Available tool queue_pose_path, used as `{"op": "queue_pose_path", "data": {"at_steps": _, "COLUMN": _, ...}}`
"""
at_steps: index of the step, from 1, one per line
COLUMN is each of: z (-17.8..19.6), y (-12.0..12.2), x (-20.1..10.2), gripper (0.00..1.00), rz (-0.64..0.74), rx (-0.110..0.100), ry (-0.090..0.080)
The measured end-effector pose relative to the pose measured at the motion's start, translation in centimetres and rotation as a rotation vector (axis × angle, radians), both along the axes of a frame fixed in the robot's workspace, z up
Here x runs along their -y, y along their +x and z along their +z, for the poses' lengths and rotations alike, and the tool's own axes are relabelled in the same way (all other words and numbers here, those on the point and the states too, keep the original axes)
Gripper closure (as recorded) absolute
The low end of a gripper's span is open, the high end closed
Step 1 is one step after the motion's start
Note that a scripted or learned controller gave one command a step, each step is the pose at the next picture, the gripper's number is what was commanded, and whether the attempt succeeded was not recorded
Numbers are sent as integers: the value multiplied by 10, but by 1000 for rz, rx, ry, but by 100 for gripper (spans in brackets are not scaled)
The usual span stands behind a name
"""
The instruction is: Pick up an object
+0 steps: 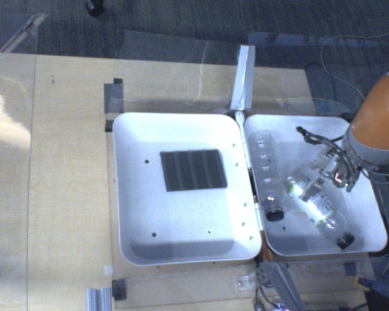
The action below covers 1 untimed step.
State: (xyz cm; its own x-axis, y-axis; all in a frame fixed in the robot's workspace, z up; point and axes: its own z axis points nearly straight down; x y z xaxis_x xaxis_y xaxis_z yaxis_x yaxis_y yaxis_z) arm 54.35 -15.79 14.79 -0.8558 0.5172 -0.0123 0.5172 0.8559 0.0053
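I am looking down on the bench (65, 173), which is carrying two white bins side by side. The left bin (136, 238) is holding a dark ribbed pad (193, 170) lying flat near its middle. The right bin (369, 235) is where I am working: two clear plastic bottles are lying in it. One clear bottle (266, 167) is lying along the bin's left wall with its black cap toward the near edge; the other clear bottle (321, 209) is lying slantwise in the middle, its black cap pointing to the near right corner.

The arm (376, 118) is reaching in from the right, and the jaws (334, 173) are hanging just above the upper end of the slanted bottle. Whether they are released or clenched I cannot tell; glare and cables are blurring that spot.

In my judgement, I am in the approach. To do it well, I would be squaring the jaws across the bottle's body, not its length, and dropping over its middle, since a smooth round bottle will probably roll or squirt out if pinched off-centre.
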Motion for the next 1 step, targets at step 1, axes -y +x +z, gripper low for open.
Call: {"op": "queue_pose_path", "data": {"at_steps": 1, "z": 64, "y": 2, "x": -20, "gripper": 0, "rz": 185, "rx": 0, "ry": -2}}
